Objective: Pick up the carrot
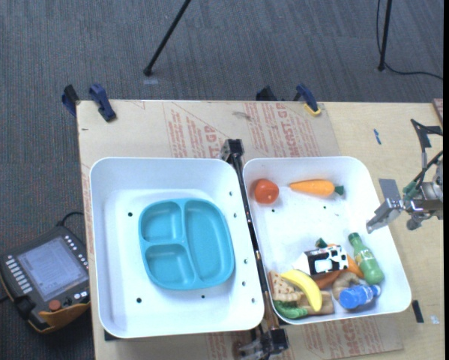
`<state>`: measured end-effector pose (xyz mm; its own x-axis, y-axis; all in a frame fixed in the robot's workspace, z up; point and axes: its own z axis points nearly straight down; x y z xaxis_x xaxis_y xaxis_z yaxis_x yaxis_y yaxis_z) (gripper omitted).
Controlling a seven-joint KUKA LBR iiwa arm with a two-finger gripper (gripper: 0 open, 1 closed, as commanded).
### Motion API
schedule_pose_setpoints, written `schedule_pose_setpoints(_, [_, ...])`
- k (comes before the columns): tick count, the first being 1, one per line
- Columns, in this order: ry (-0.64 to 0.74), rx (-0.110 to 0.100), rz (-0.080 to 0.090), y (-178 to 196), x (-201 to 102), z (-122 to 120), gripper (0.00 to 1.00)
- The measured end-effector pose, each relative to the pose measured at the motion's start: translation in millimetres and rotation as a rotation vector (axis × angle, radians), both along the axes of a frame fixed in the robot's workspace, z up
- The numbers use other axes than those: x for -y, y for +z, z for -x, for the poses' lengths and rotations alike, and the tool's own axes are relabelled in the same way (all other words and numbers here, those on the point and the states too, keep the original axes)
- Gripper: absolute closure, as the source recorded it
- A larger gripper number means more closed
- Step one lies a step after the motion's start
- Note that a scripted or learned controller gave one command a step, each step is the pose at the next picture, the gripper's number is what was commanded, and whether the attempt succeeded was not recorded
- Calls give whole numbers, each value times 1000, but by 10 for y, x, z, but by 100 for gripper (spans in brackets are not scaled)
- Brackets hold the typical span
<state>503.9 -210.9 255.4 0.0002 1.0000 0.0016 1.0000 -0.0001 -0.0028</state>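
The orange carrot [312, 188] with a green stub lies on its side in the back part of the right bin [359, 172], pointing left. My gripper [384, 205] hovers at that bin's right rim, well to the right of the carrot and slightly nearer the front. Its two grey fingers [378, 220] stand open, with nothing between them.
A red tomato [266, 191] sits just left of the carrot. The right bin's front corner holds a banana [303, 289], a green bottle [366, 258], a blue bottle [357, 297] and a black-and-white box [327, 261]. A blue divided plate [187, 244] lies in the left bin [108, 201].
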Motion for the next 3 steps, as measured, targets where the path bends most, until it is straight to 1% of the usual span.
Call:
schedule_pose_setpoints(1, [10,-1,-1,-594,-479,-413,0])
schedule_pose_setpoints(2, [-17,0,0,-766,-729,-1010,0])
schedule_pose_setpoints(3, [123,3,2,-965,-563,-1402,0])
